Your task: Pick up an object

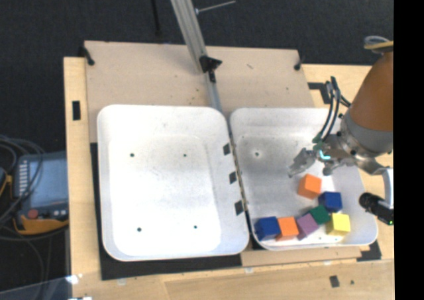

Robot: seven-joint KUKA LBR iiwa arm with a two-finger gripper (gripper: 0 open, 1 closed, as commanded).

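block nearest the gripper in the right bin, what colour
Orange: the block sits just below the gripper, seen in the camera view.

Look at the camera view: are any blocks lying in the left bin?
No: the blocks, such as the orange block and yellow block, all lie in the right bin.

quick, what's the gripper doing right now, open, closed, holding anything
Gripper: open, holding nothing, poised just above the orange block in the right bin.
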